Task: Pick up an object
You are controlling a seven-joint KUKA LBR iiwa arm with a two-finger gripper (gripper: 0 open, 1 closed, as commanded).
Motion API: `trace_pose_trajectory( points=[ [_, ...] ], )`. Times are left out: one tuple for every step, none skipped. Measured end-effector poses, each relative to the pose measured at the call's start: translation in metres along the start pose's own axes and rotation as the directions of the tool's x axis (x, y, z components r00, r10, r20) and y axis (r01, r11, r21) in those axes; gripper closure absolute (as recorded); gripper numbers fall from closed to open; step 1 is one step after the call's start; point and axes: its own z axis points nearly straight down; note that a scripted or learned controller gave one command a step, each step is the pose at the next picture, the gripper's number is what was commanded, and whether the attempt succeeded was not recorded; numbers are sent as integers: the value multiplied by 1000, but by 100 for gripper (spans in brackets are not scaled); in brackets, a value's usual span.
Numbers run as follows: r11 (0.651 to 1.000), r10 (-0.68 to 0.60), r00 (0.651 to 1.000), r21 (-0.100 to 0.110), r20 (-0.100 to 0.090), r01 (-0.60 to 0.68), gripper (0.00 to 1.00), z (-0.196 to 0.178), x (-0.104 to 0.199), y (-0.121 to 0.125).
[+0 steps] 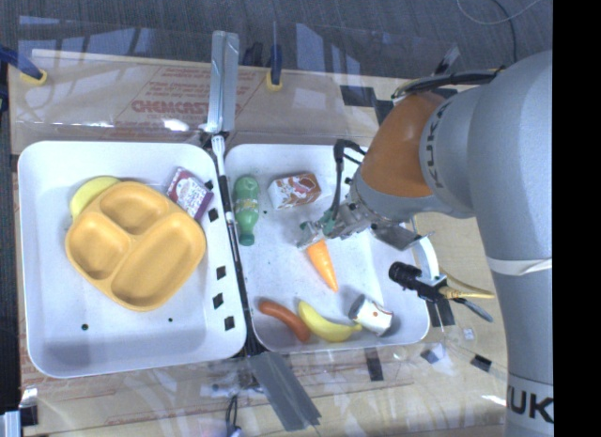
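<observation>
Where bin whitens, tapered orange carrot [322, 264]

The grey arm with its orange band [399, 148] reaches in over the right shallow white bin [282, 158], its two-finger gripper [317, 229] low just above the thick end of an orange plastic carrot [323, 263]. Near it lie a green plastic bottle [246, 208] and a small red-and-white packet [294, 190]. Along the near wall rest a red sausage [283, 319], a yellow banana [326, 323] and a small white can [372, 315]. The left white bin [56, 332] holds a yellow divided plate [136, 243] and a maroon packet [190, 192].
</observation>
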Motion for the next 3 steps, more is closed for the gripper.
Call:
trace_pose_trajectory(
  points=[
    [967, -255, 967, 1, -2, 255, 100, 10, 21, 10],
    [986, -168, 986, -1, 1, 168, 100, -90, 76, 18],
    [991, -134, 991, 1, 0, 134, 100, -89, 125, 11]
  ],
)
